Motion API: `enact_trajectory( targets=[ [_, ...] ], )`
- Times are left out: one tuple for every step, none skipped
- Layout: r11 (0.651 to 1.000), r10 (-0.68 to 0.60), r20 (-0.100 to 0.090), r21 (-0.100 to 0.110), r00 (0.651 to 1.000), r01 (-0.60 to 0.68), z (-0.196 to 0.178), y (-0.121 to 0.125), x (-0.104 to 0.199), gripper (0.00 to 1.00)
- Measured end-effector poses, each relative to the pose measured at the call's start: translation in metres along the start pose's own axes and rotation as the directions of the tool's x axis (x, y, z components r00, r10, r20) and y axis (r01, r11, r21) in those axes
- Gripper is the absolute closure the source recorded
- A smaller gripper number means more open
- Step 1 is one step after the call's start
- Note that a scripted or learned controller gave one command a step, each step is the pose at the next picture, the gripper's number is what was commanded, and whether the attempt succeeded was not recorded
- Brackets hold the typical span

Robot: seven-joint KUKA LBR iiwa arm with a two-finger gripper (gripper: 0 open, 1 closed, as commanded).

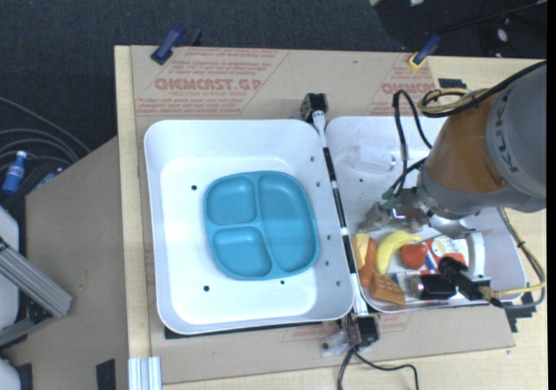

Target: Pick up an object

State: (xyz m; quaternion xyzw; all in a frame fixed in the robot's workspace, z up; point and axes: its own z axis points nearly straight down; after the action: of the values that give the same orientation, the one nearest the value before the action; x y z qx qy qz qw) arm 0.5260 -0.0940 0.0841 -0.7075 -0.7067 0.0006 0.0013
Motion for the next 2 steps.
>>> enact_trajectory(
  targets=[
    [1.000, 0.000, 0.000, -0.002, 1.000, 0.000, -0.010, 0.000, 0.000, 1.00],
    [1.000, -0.001, 0.001, -0.003, 1.000, 0.001, -0.143, -0.047, 0.008, 1.00]
  ],
)
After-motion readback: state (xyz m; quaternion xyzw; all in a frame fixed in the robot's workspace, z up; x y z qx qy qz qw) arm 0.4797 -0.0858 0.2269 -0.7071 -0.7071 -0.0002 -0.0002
